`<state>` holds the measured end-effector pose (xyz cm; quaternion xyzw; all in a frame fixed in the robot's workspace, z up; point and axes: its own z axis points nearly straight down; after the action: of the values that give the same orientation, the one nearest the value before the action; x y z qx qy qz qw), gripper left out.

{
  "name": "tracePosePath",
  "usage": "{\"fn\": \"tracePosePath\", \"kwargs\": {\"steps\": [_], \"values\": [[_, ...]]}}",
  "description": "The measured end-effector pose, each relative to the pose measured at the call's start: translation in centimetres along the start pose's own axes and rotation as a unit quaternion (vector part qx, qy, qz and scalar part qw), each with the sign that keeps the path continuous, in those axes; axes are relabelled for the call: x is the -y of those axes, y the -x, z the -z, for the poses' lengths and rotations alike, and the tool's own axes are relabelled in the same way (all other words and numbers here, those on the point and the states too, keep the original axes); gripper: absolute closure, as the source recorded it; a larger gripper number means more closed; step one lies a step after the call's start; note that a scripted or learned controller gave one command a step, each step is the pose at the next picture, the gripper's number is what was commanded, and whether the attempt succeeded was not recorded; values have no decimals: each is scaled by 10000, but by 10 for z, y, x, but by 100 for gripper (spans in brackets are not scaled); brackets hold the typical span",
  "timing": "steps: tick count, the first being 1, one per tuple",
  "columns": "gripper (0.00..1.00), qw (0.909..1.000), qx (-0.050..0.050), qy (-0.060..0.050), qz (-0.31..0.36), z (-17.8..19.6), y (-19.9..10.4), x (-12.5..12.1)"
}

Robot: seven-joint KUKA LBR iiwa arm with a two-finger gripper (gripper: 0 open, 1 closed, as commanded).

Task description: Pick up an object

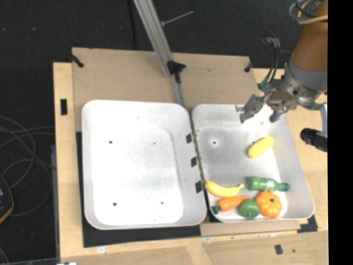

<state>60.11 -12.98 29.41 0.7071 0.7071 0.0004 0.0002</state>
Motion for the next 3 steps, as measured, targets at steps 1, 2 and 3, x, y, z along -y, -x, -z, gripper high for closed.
{"fn": "tracePosePath", "kwargs": {"steps": [1,2,3], "values": [[0,10000,-1,-42,-5,-129,4,-1],[0,10000,-1,15,24,-92,-50,-38],[0,10000,8,-11,-11,-127,-17,-72]]}}
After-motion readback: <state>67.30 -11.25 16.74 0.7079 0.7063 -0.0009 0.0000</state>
